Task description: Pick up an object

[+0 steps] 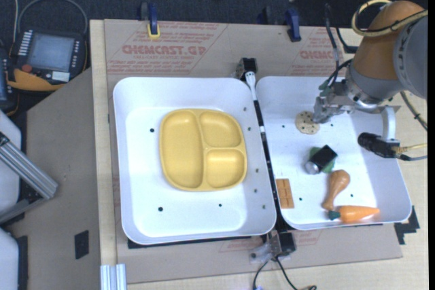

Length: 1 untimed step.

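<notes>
The gripper (325,105) hung at twelve o'clock in the right bin (285,95); its state could not be told. At six o'clock lay a carrot (356,213), squash (335,187) and dark can (321,159). The left bin (136,146) held a yellow tray (202,149).

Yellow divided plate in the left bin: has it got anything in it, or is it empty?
Empty. The yellow divided plate lies flat in the left bin, and all three compartments show bare yellow surface.
</notes>
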{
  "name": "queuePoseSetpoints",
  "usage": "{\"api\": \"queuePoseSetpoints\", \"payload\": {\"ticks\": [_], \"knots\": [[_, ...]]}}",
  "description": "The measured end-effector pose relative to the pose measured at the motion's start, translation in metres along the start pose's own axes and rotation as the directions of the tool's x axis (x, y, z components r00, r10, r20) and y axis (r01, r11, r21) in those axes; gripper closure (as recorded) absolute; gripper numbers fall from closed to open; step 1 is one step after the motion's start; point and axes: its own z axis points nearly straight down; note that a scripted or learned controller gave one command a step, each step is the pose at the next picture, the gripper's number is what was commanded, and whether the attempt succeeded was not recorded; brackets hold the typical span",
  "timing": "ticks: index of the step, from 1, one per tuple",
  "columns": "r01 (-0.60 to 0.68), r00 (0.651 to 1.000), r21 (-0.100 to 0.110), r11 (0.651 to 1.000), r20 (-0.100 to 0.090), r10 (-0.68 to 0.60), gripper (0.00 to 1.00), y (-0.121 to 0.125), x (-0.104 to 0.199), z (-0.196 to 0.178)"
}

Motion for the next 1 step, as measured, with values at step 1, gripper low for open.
{"api": "queuePoseSetpoints", "payload": {"ticks": [1], "knots": [[0.001, 1.000, 0.005, 1.000, 0.004, -0.001, 1.00, 0.0030, 0.0010, -0.0433]]}}
